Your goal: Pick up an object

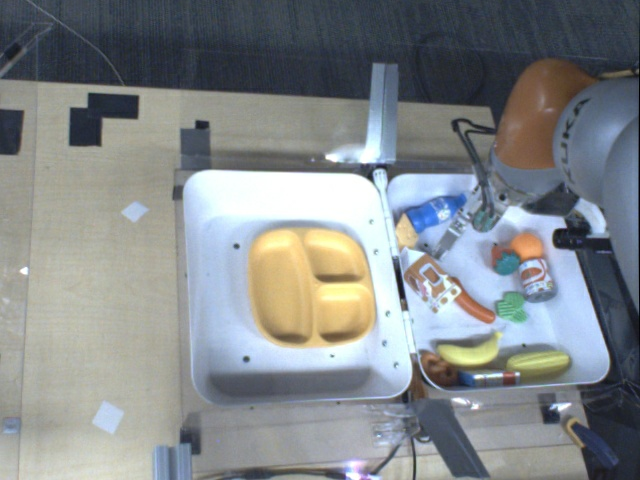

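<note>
The grey arm (590, 138) enters from the right, its orange band (535, 113) hanging over the top right corner of the right bin (590, 343), and from there the wrist slants down and to the left into the bin. The gripper (452, 236) sits low near the bin's upper left area, its thin metal fingers (447, 242) stretched toward the lower left; whether they are apart or together cannot be told at this size, and nothing is seen between them. Just above and left of the fingertips lies a blue bottle (432, 213), tilted, close to the gripper, though contact cannot be made out. A small tan piece (406, 232) lies at the bin's left wall below the bottle. Below the gripper lies an orange and white carton (430, 280), with an orange carrot (473, 306) touching its lower right side and a green piece (513, 308) at the carrot's end. To the right sit an orange ball (525, 245) with a teal thing (508, 263) against it, and a small can (536, 278) just below. Along the bin's lower wall lie a banana (470, 351), a yellow-green oblong fruit (538, 363) and a red and blue marker (490, 377). The left bin (215, 268) holds a yellow divided tray (310, 286), well apart from the gripper.
</note>
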Controlling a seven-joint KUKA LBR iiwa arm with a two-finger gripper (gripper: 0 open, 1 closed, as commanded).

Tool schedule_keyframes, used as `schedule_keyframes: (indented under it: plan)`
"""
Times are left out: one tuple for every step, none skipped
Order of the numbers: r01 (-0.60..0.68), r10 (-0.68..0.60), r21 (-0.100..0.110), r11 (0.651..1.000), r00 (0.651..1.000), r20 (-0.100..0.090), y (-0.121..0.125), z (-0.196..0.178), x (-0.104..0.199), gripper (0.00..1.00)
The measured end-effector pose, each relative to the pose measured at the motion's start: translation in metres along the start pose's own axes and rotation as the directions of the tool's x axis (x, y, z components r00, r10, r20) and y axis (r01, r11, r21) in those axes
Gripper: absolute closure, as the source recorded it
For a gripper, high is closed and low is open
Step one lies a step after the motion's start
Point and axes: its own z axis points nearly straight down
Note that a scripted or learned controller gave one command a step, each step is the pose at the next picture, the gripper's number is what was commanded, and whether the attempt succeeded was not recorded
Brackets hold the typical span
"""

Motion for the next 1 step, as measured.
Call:
schedule_keyframes:
  plan:
    - [-0.092, 0.093, -0.049, 0.995, 0.995, 0.021, 0.0076, 0.0008, 0.0335, 0.00]
